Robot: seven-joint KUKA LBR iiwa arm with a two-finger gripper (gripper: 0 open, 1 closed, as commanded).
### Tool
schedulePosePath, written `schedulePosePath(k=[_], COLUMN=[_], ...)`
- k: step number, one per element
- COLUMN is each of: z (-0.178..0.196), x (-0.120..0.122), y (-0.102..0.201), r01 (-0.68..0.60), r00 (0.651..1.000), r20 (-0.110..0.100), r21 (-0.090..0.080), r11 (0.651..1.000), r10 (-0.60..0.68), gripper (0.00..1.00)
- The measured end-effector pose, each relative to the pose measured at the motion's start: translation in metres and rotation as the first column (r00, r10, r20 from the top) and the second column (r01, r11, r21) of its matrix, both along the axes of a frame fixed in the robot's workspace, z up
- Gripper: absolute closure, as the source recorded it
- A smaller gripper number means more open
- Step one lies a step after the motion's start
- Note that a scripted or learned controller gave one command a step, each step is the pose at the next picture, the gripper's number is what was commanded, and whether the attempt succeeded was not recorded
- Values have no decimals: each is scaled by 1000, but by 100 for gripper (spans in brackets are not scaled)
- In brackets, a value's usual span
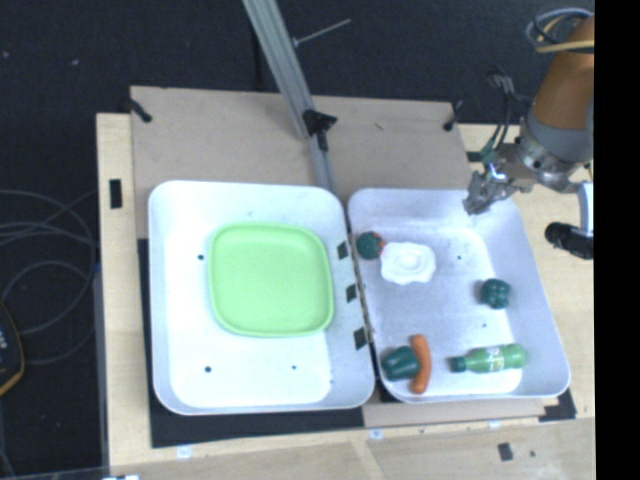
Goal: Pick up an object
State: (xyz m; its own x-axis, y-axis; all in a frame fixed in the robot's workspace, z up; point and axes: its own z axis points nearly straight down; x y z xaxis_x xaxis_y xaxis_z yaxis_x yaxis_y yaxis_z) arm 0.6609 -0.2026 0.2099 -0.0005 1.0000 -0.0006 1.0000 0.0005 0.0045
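Observation:
The right bin (440, 218) holds a white lumpy object (407, 263), a small dark green ball (369, 245) beside it, a dark green piece (494, 292) at the right, a green bottle (488, 359) lying on its side, an orange sausage-shaped piece (421, 362) and a green block (398, 362) at the front. My gripper (480, 199) hangs over the bin's far right corner, well apart from all of them. Nothing shows between its fingers.
The left bin (180, 228) carries a light green square plate (270, 278). A grey slanted pole (285, 63) rises from the back between the bins. The arm (560, 108) comes in from the right above the bench.

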Motion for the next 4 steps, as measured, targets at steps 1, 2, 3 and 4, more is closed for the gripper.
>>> schedulePosePath(k=[1,2,3,4], z=[59,46,43,51], x=[-7,-8,-2,-4], y=[-4,42,99,152], r01=[1,-2,-3,-4], r00=[1000,1000,1000,1000], r20=[2,-5,-4,-3], r21=[-1,1,1,2], r11=[1000,1000,1000,1000], r10=[-1,2,3,4], gripper=[100,100,100,100])
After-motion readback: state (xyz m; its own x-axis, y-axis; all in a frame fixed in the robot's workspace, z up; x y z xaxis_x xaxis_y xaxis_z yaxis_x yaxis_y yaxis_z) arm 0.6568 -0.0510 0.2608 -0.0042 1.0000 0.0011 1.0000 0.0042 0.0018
